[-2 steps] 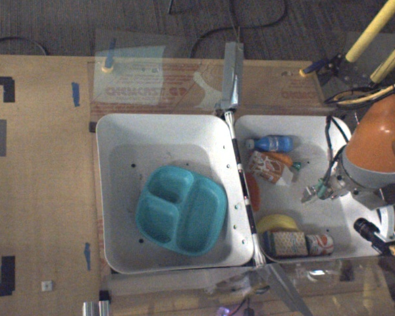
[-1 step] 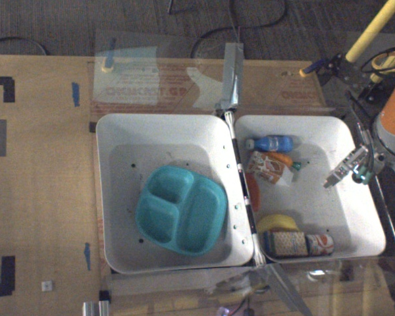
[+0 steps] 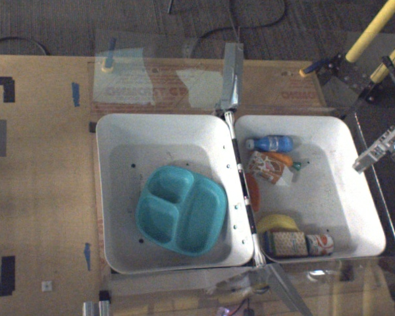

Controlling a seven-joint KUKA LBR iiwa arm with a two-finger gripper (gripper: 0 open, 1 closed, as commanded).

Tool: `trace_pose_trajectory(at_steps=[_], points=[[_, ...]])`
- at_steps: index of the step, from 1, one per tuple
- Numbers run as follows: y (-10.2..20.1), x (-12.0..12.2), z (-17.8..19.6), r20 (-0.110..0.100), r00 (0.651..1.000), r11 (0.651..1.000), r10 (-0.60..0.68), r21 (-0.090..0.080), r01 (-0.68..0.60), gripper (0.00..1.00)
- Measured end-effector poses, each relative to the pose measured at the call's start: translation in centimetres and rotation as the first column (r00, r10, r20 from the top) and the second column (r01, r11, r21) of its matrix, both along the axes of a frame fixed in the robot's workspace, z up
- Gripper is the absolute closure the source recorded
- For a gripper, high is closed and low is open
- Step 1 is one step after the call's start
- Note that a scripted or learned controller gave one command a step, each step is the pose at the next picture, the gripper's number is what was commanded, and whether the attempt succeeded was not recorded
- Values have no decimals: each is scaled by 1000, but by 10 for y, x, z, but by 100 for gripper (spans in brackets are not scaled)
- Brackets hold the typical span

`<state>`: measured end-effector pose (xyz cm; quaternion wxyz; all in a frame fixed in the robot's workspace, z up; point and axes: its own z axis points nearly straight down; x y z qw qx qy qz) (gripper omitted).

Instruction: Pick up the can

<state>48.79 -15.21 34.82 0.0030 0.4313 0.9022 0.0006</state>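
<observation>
A small red and white can (image 3: pixel 320 244) lies on its side near the front wall of the right bin (image 3: pixel 355 196). It rests against a patterned packet (image 3: pixel 288 243) on its left. My gripper (image 3: pixel 363 161) reaches in at the right edge of the view, over the right rim of that bin. It sits well behind and to the right of the can, with nothing seen in it.
The right bin also holds a blue bottle (image 3: pixel 271 143), a snack pouch (image 3: pixel 266 166), an orange item (image 3: pixel 252 191) along the left wall and a yellow object (image 3: pixel 278 223). A teal divided plate (image 3: pixel 181 209) lies in the left bin (image 3: pixel 118 150). Yellow poles (image 3: pixel 375 25) stand at the back right.
</observation>
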Motion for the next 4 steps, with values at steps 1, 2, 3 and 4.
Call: trace_pose_trajectory(at_steps=[1, 2, 3, 4], points=[[32, -8, -85, -3, 1000, 1000, -9, 1, 9, 100], [64, 1, -94, -5, 1000, 1000, 10, 2, -10, 100], [37, 42, -99, -1, 975, 975, -224, 1, 224, 100], [83, -2, -86, -5, 995, 995, -103, 2, 103, 100]])
